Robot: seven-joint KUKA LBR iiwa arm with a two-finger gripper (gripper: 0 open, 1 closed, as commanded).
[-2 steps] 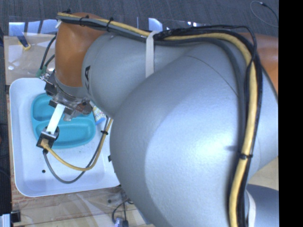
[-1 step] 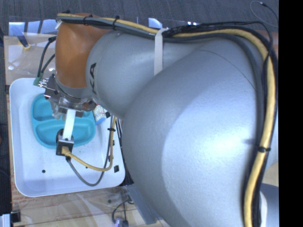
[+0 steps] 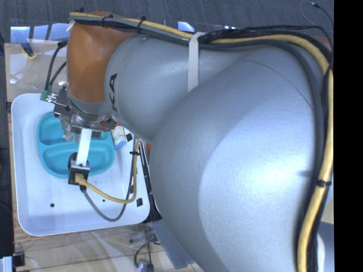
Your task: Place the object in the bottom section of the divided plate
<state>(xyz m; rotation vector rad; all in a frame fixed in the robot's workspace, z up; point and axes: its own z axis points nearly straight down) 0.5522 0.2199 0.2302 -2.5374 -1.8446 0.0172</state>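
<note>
Clearly, in the camera view the grey arm (image 3: 238, 152) reaches across from the right, and its orange-banded wrist hangs over the blue divided plate (image 3: 52, 152) in the white bin (image 3: 39, 208). The gripper (image 3: 74, 130) sits low above the plate's middle, roughly over the ridge between its sections. The wrist covers it, so I cannot tell whether it is released or clenched on anything.

A small white, red and blue item (image 3: 119, 136) shows just beside the plate's right rim, at the arm's edge. I take it to be the object, though it is too covered to be sure. It lies off the plate, to the right of the gripper and near it.

If the gripper carries nothing, coming down on the plate places nothing. A release over the ridge could also send a thing into the upper section instead of the bottom section (image 3: 57, 164).
</note>
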